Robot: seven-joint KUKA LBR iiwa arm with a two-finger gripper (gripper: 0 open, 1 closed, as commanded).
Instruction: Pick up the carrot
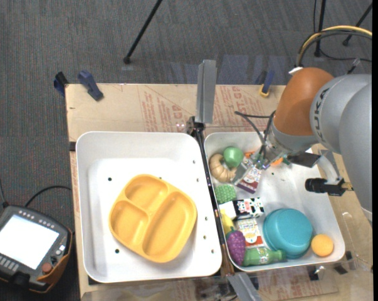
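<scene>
A small orange piece that looks like the carrot (276,162) lies in the right bin (336,229), near its back and mostly hidden by the arm's wrist. My gripper (260,159) hangs low over the bin, just left of that orange piece and above a purple-and-white packet (249,179). The wrist and cables hide where the gripper meets the objects. I cannot make out anything held in it.
The right bin is crowded: a green fruit (232,156), a beige pastry (218,167), a cow-patterned box (249,207), purple grapes (237,246), a teal bowl (288,232) and an orange ball (322,245). The left bin (98,162) holds a yellow divided plate (153,217).
</scene>
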